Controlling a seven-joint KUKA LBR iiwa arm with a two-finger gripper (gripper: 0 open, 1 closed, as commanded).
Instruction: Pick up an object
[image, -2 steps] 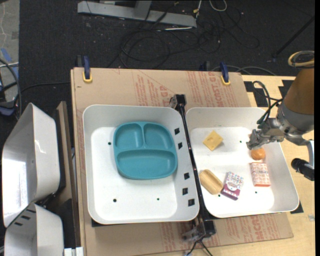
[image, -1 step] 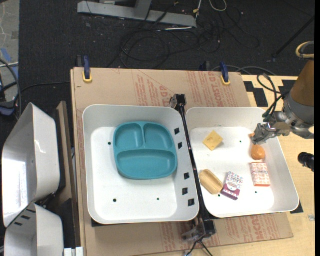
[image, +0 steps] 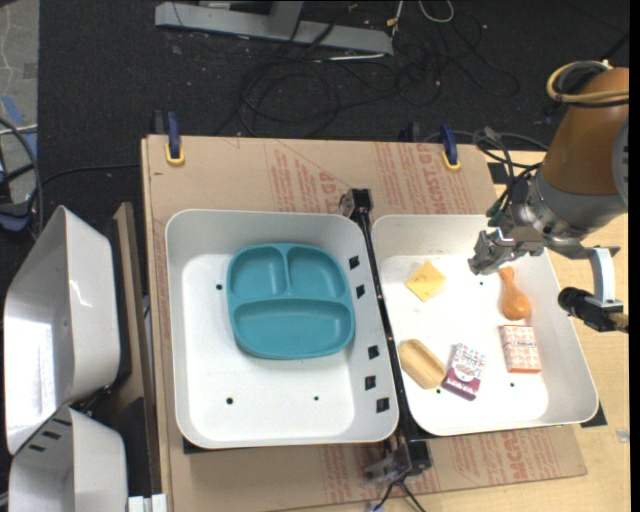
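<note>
From the fixed overhead camera, the grey arm with its orange band reaches in from the right and carries its dark two-finger gripper (image: 487, 255) low over the upper part of the right-hand shallow white bin (image: 570, 395); whether it is released or clenched cannot be told at this slant, and nothing can be seen held in it. The nearest candidate is the orange drumstick-shaped toy (image: 514, 295), lying just beside the gripper toward the arm's side and a little nearer the camera, its long axis running roughly away from the camera with the bulb end closer. A pale yellow cheese wedge (image: 427, 281) sits near on the other side, well apart from the drumstick. Farther forward lie a tan bread-roll toy (image: 421, 362), a small purple-and-white packet (image: 465, 371) just beside it, and a pink-and-white box (image: 520, 349). The bin floor is smooth and flat with open room around the drumstick. The left-hand white bin (image: 200, 400) holds a teal divided plastic plate (image: 291, 301)
</note>
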